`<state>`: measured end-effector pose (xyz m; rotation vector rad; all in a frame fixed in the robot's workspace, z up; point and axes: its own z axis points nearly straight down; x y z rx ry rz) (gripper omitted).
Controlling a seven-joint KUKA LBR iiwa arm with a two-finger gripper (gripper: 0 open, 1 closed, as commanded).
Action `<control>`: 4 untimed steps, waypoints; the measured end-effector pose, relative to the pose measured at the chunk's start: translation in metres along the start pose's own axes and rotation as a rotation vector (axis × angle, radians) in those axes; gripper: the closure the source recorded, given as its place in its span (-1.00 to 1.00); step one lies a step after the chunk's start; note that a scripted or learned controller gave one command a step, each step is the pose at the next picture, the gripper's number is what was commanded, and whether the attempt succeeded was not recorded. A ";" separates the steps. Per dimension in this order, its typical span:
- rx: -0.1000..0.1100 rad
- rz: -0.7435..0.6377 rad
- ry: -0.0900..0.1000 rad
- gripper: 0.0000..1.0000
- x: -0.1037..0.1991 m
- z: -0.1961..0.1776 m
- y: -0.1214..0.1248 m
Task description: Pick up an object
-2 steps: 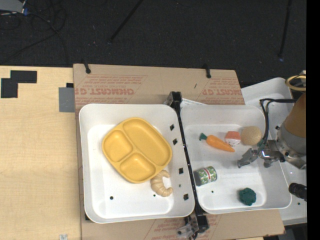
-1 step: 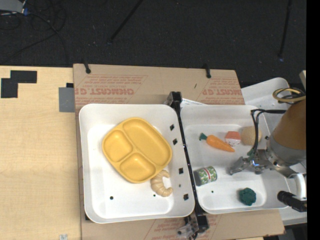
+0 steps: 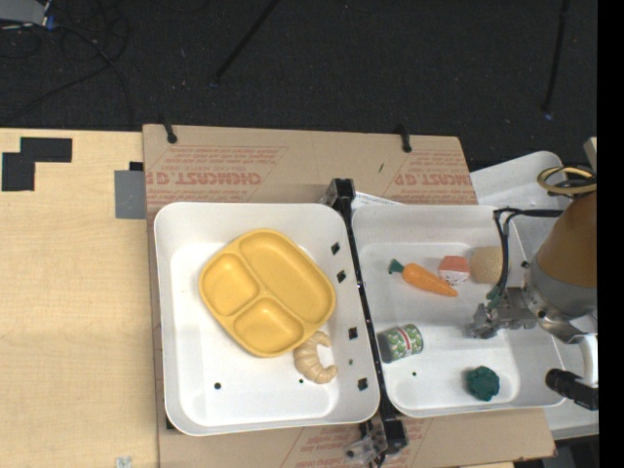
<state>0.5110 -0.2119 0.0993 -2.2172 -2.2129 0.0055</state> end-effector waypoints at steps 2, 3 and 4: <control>-0.009 -0.004 -0.004 1.00 0.012 -0.103 -0.005; -0.006 -0.005 -0.003 1.00 0.011 -0.111 -0.004; -0.003 -0.007 0.000 1.00 0.060 -0.102 0.012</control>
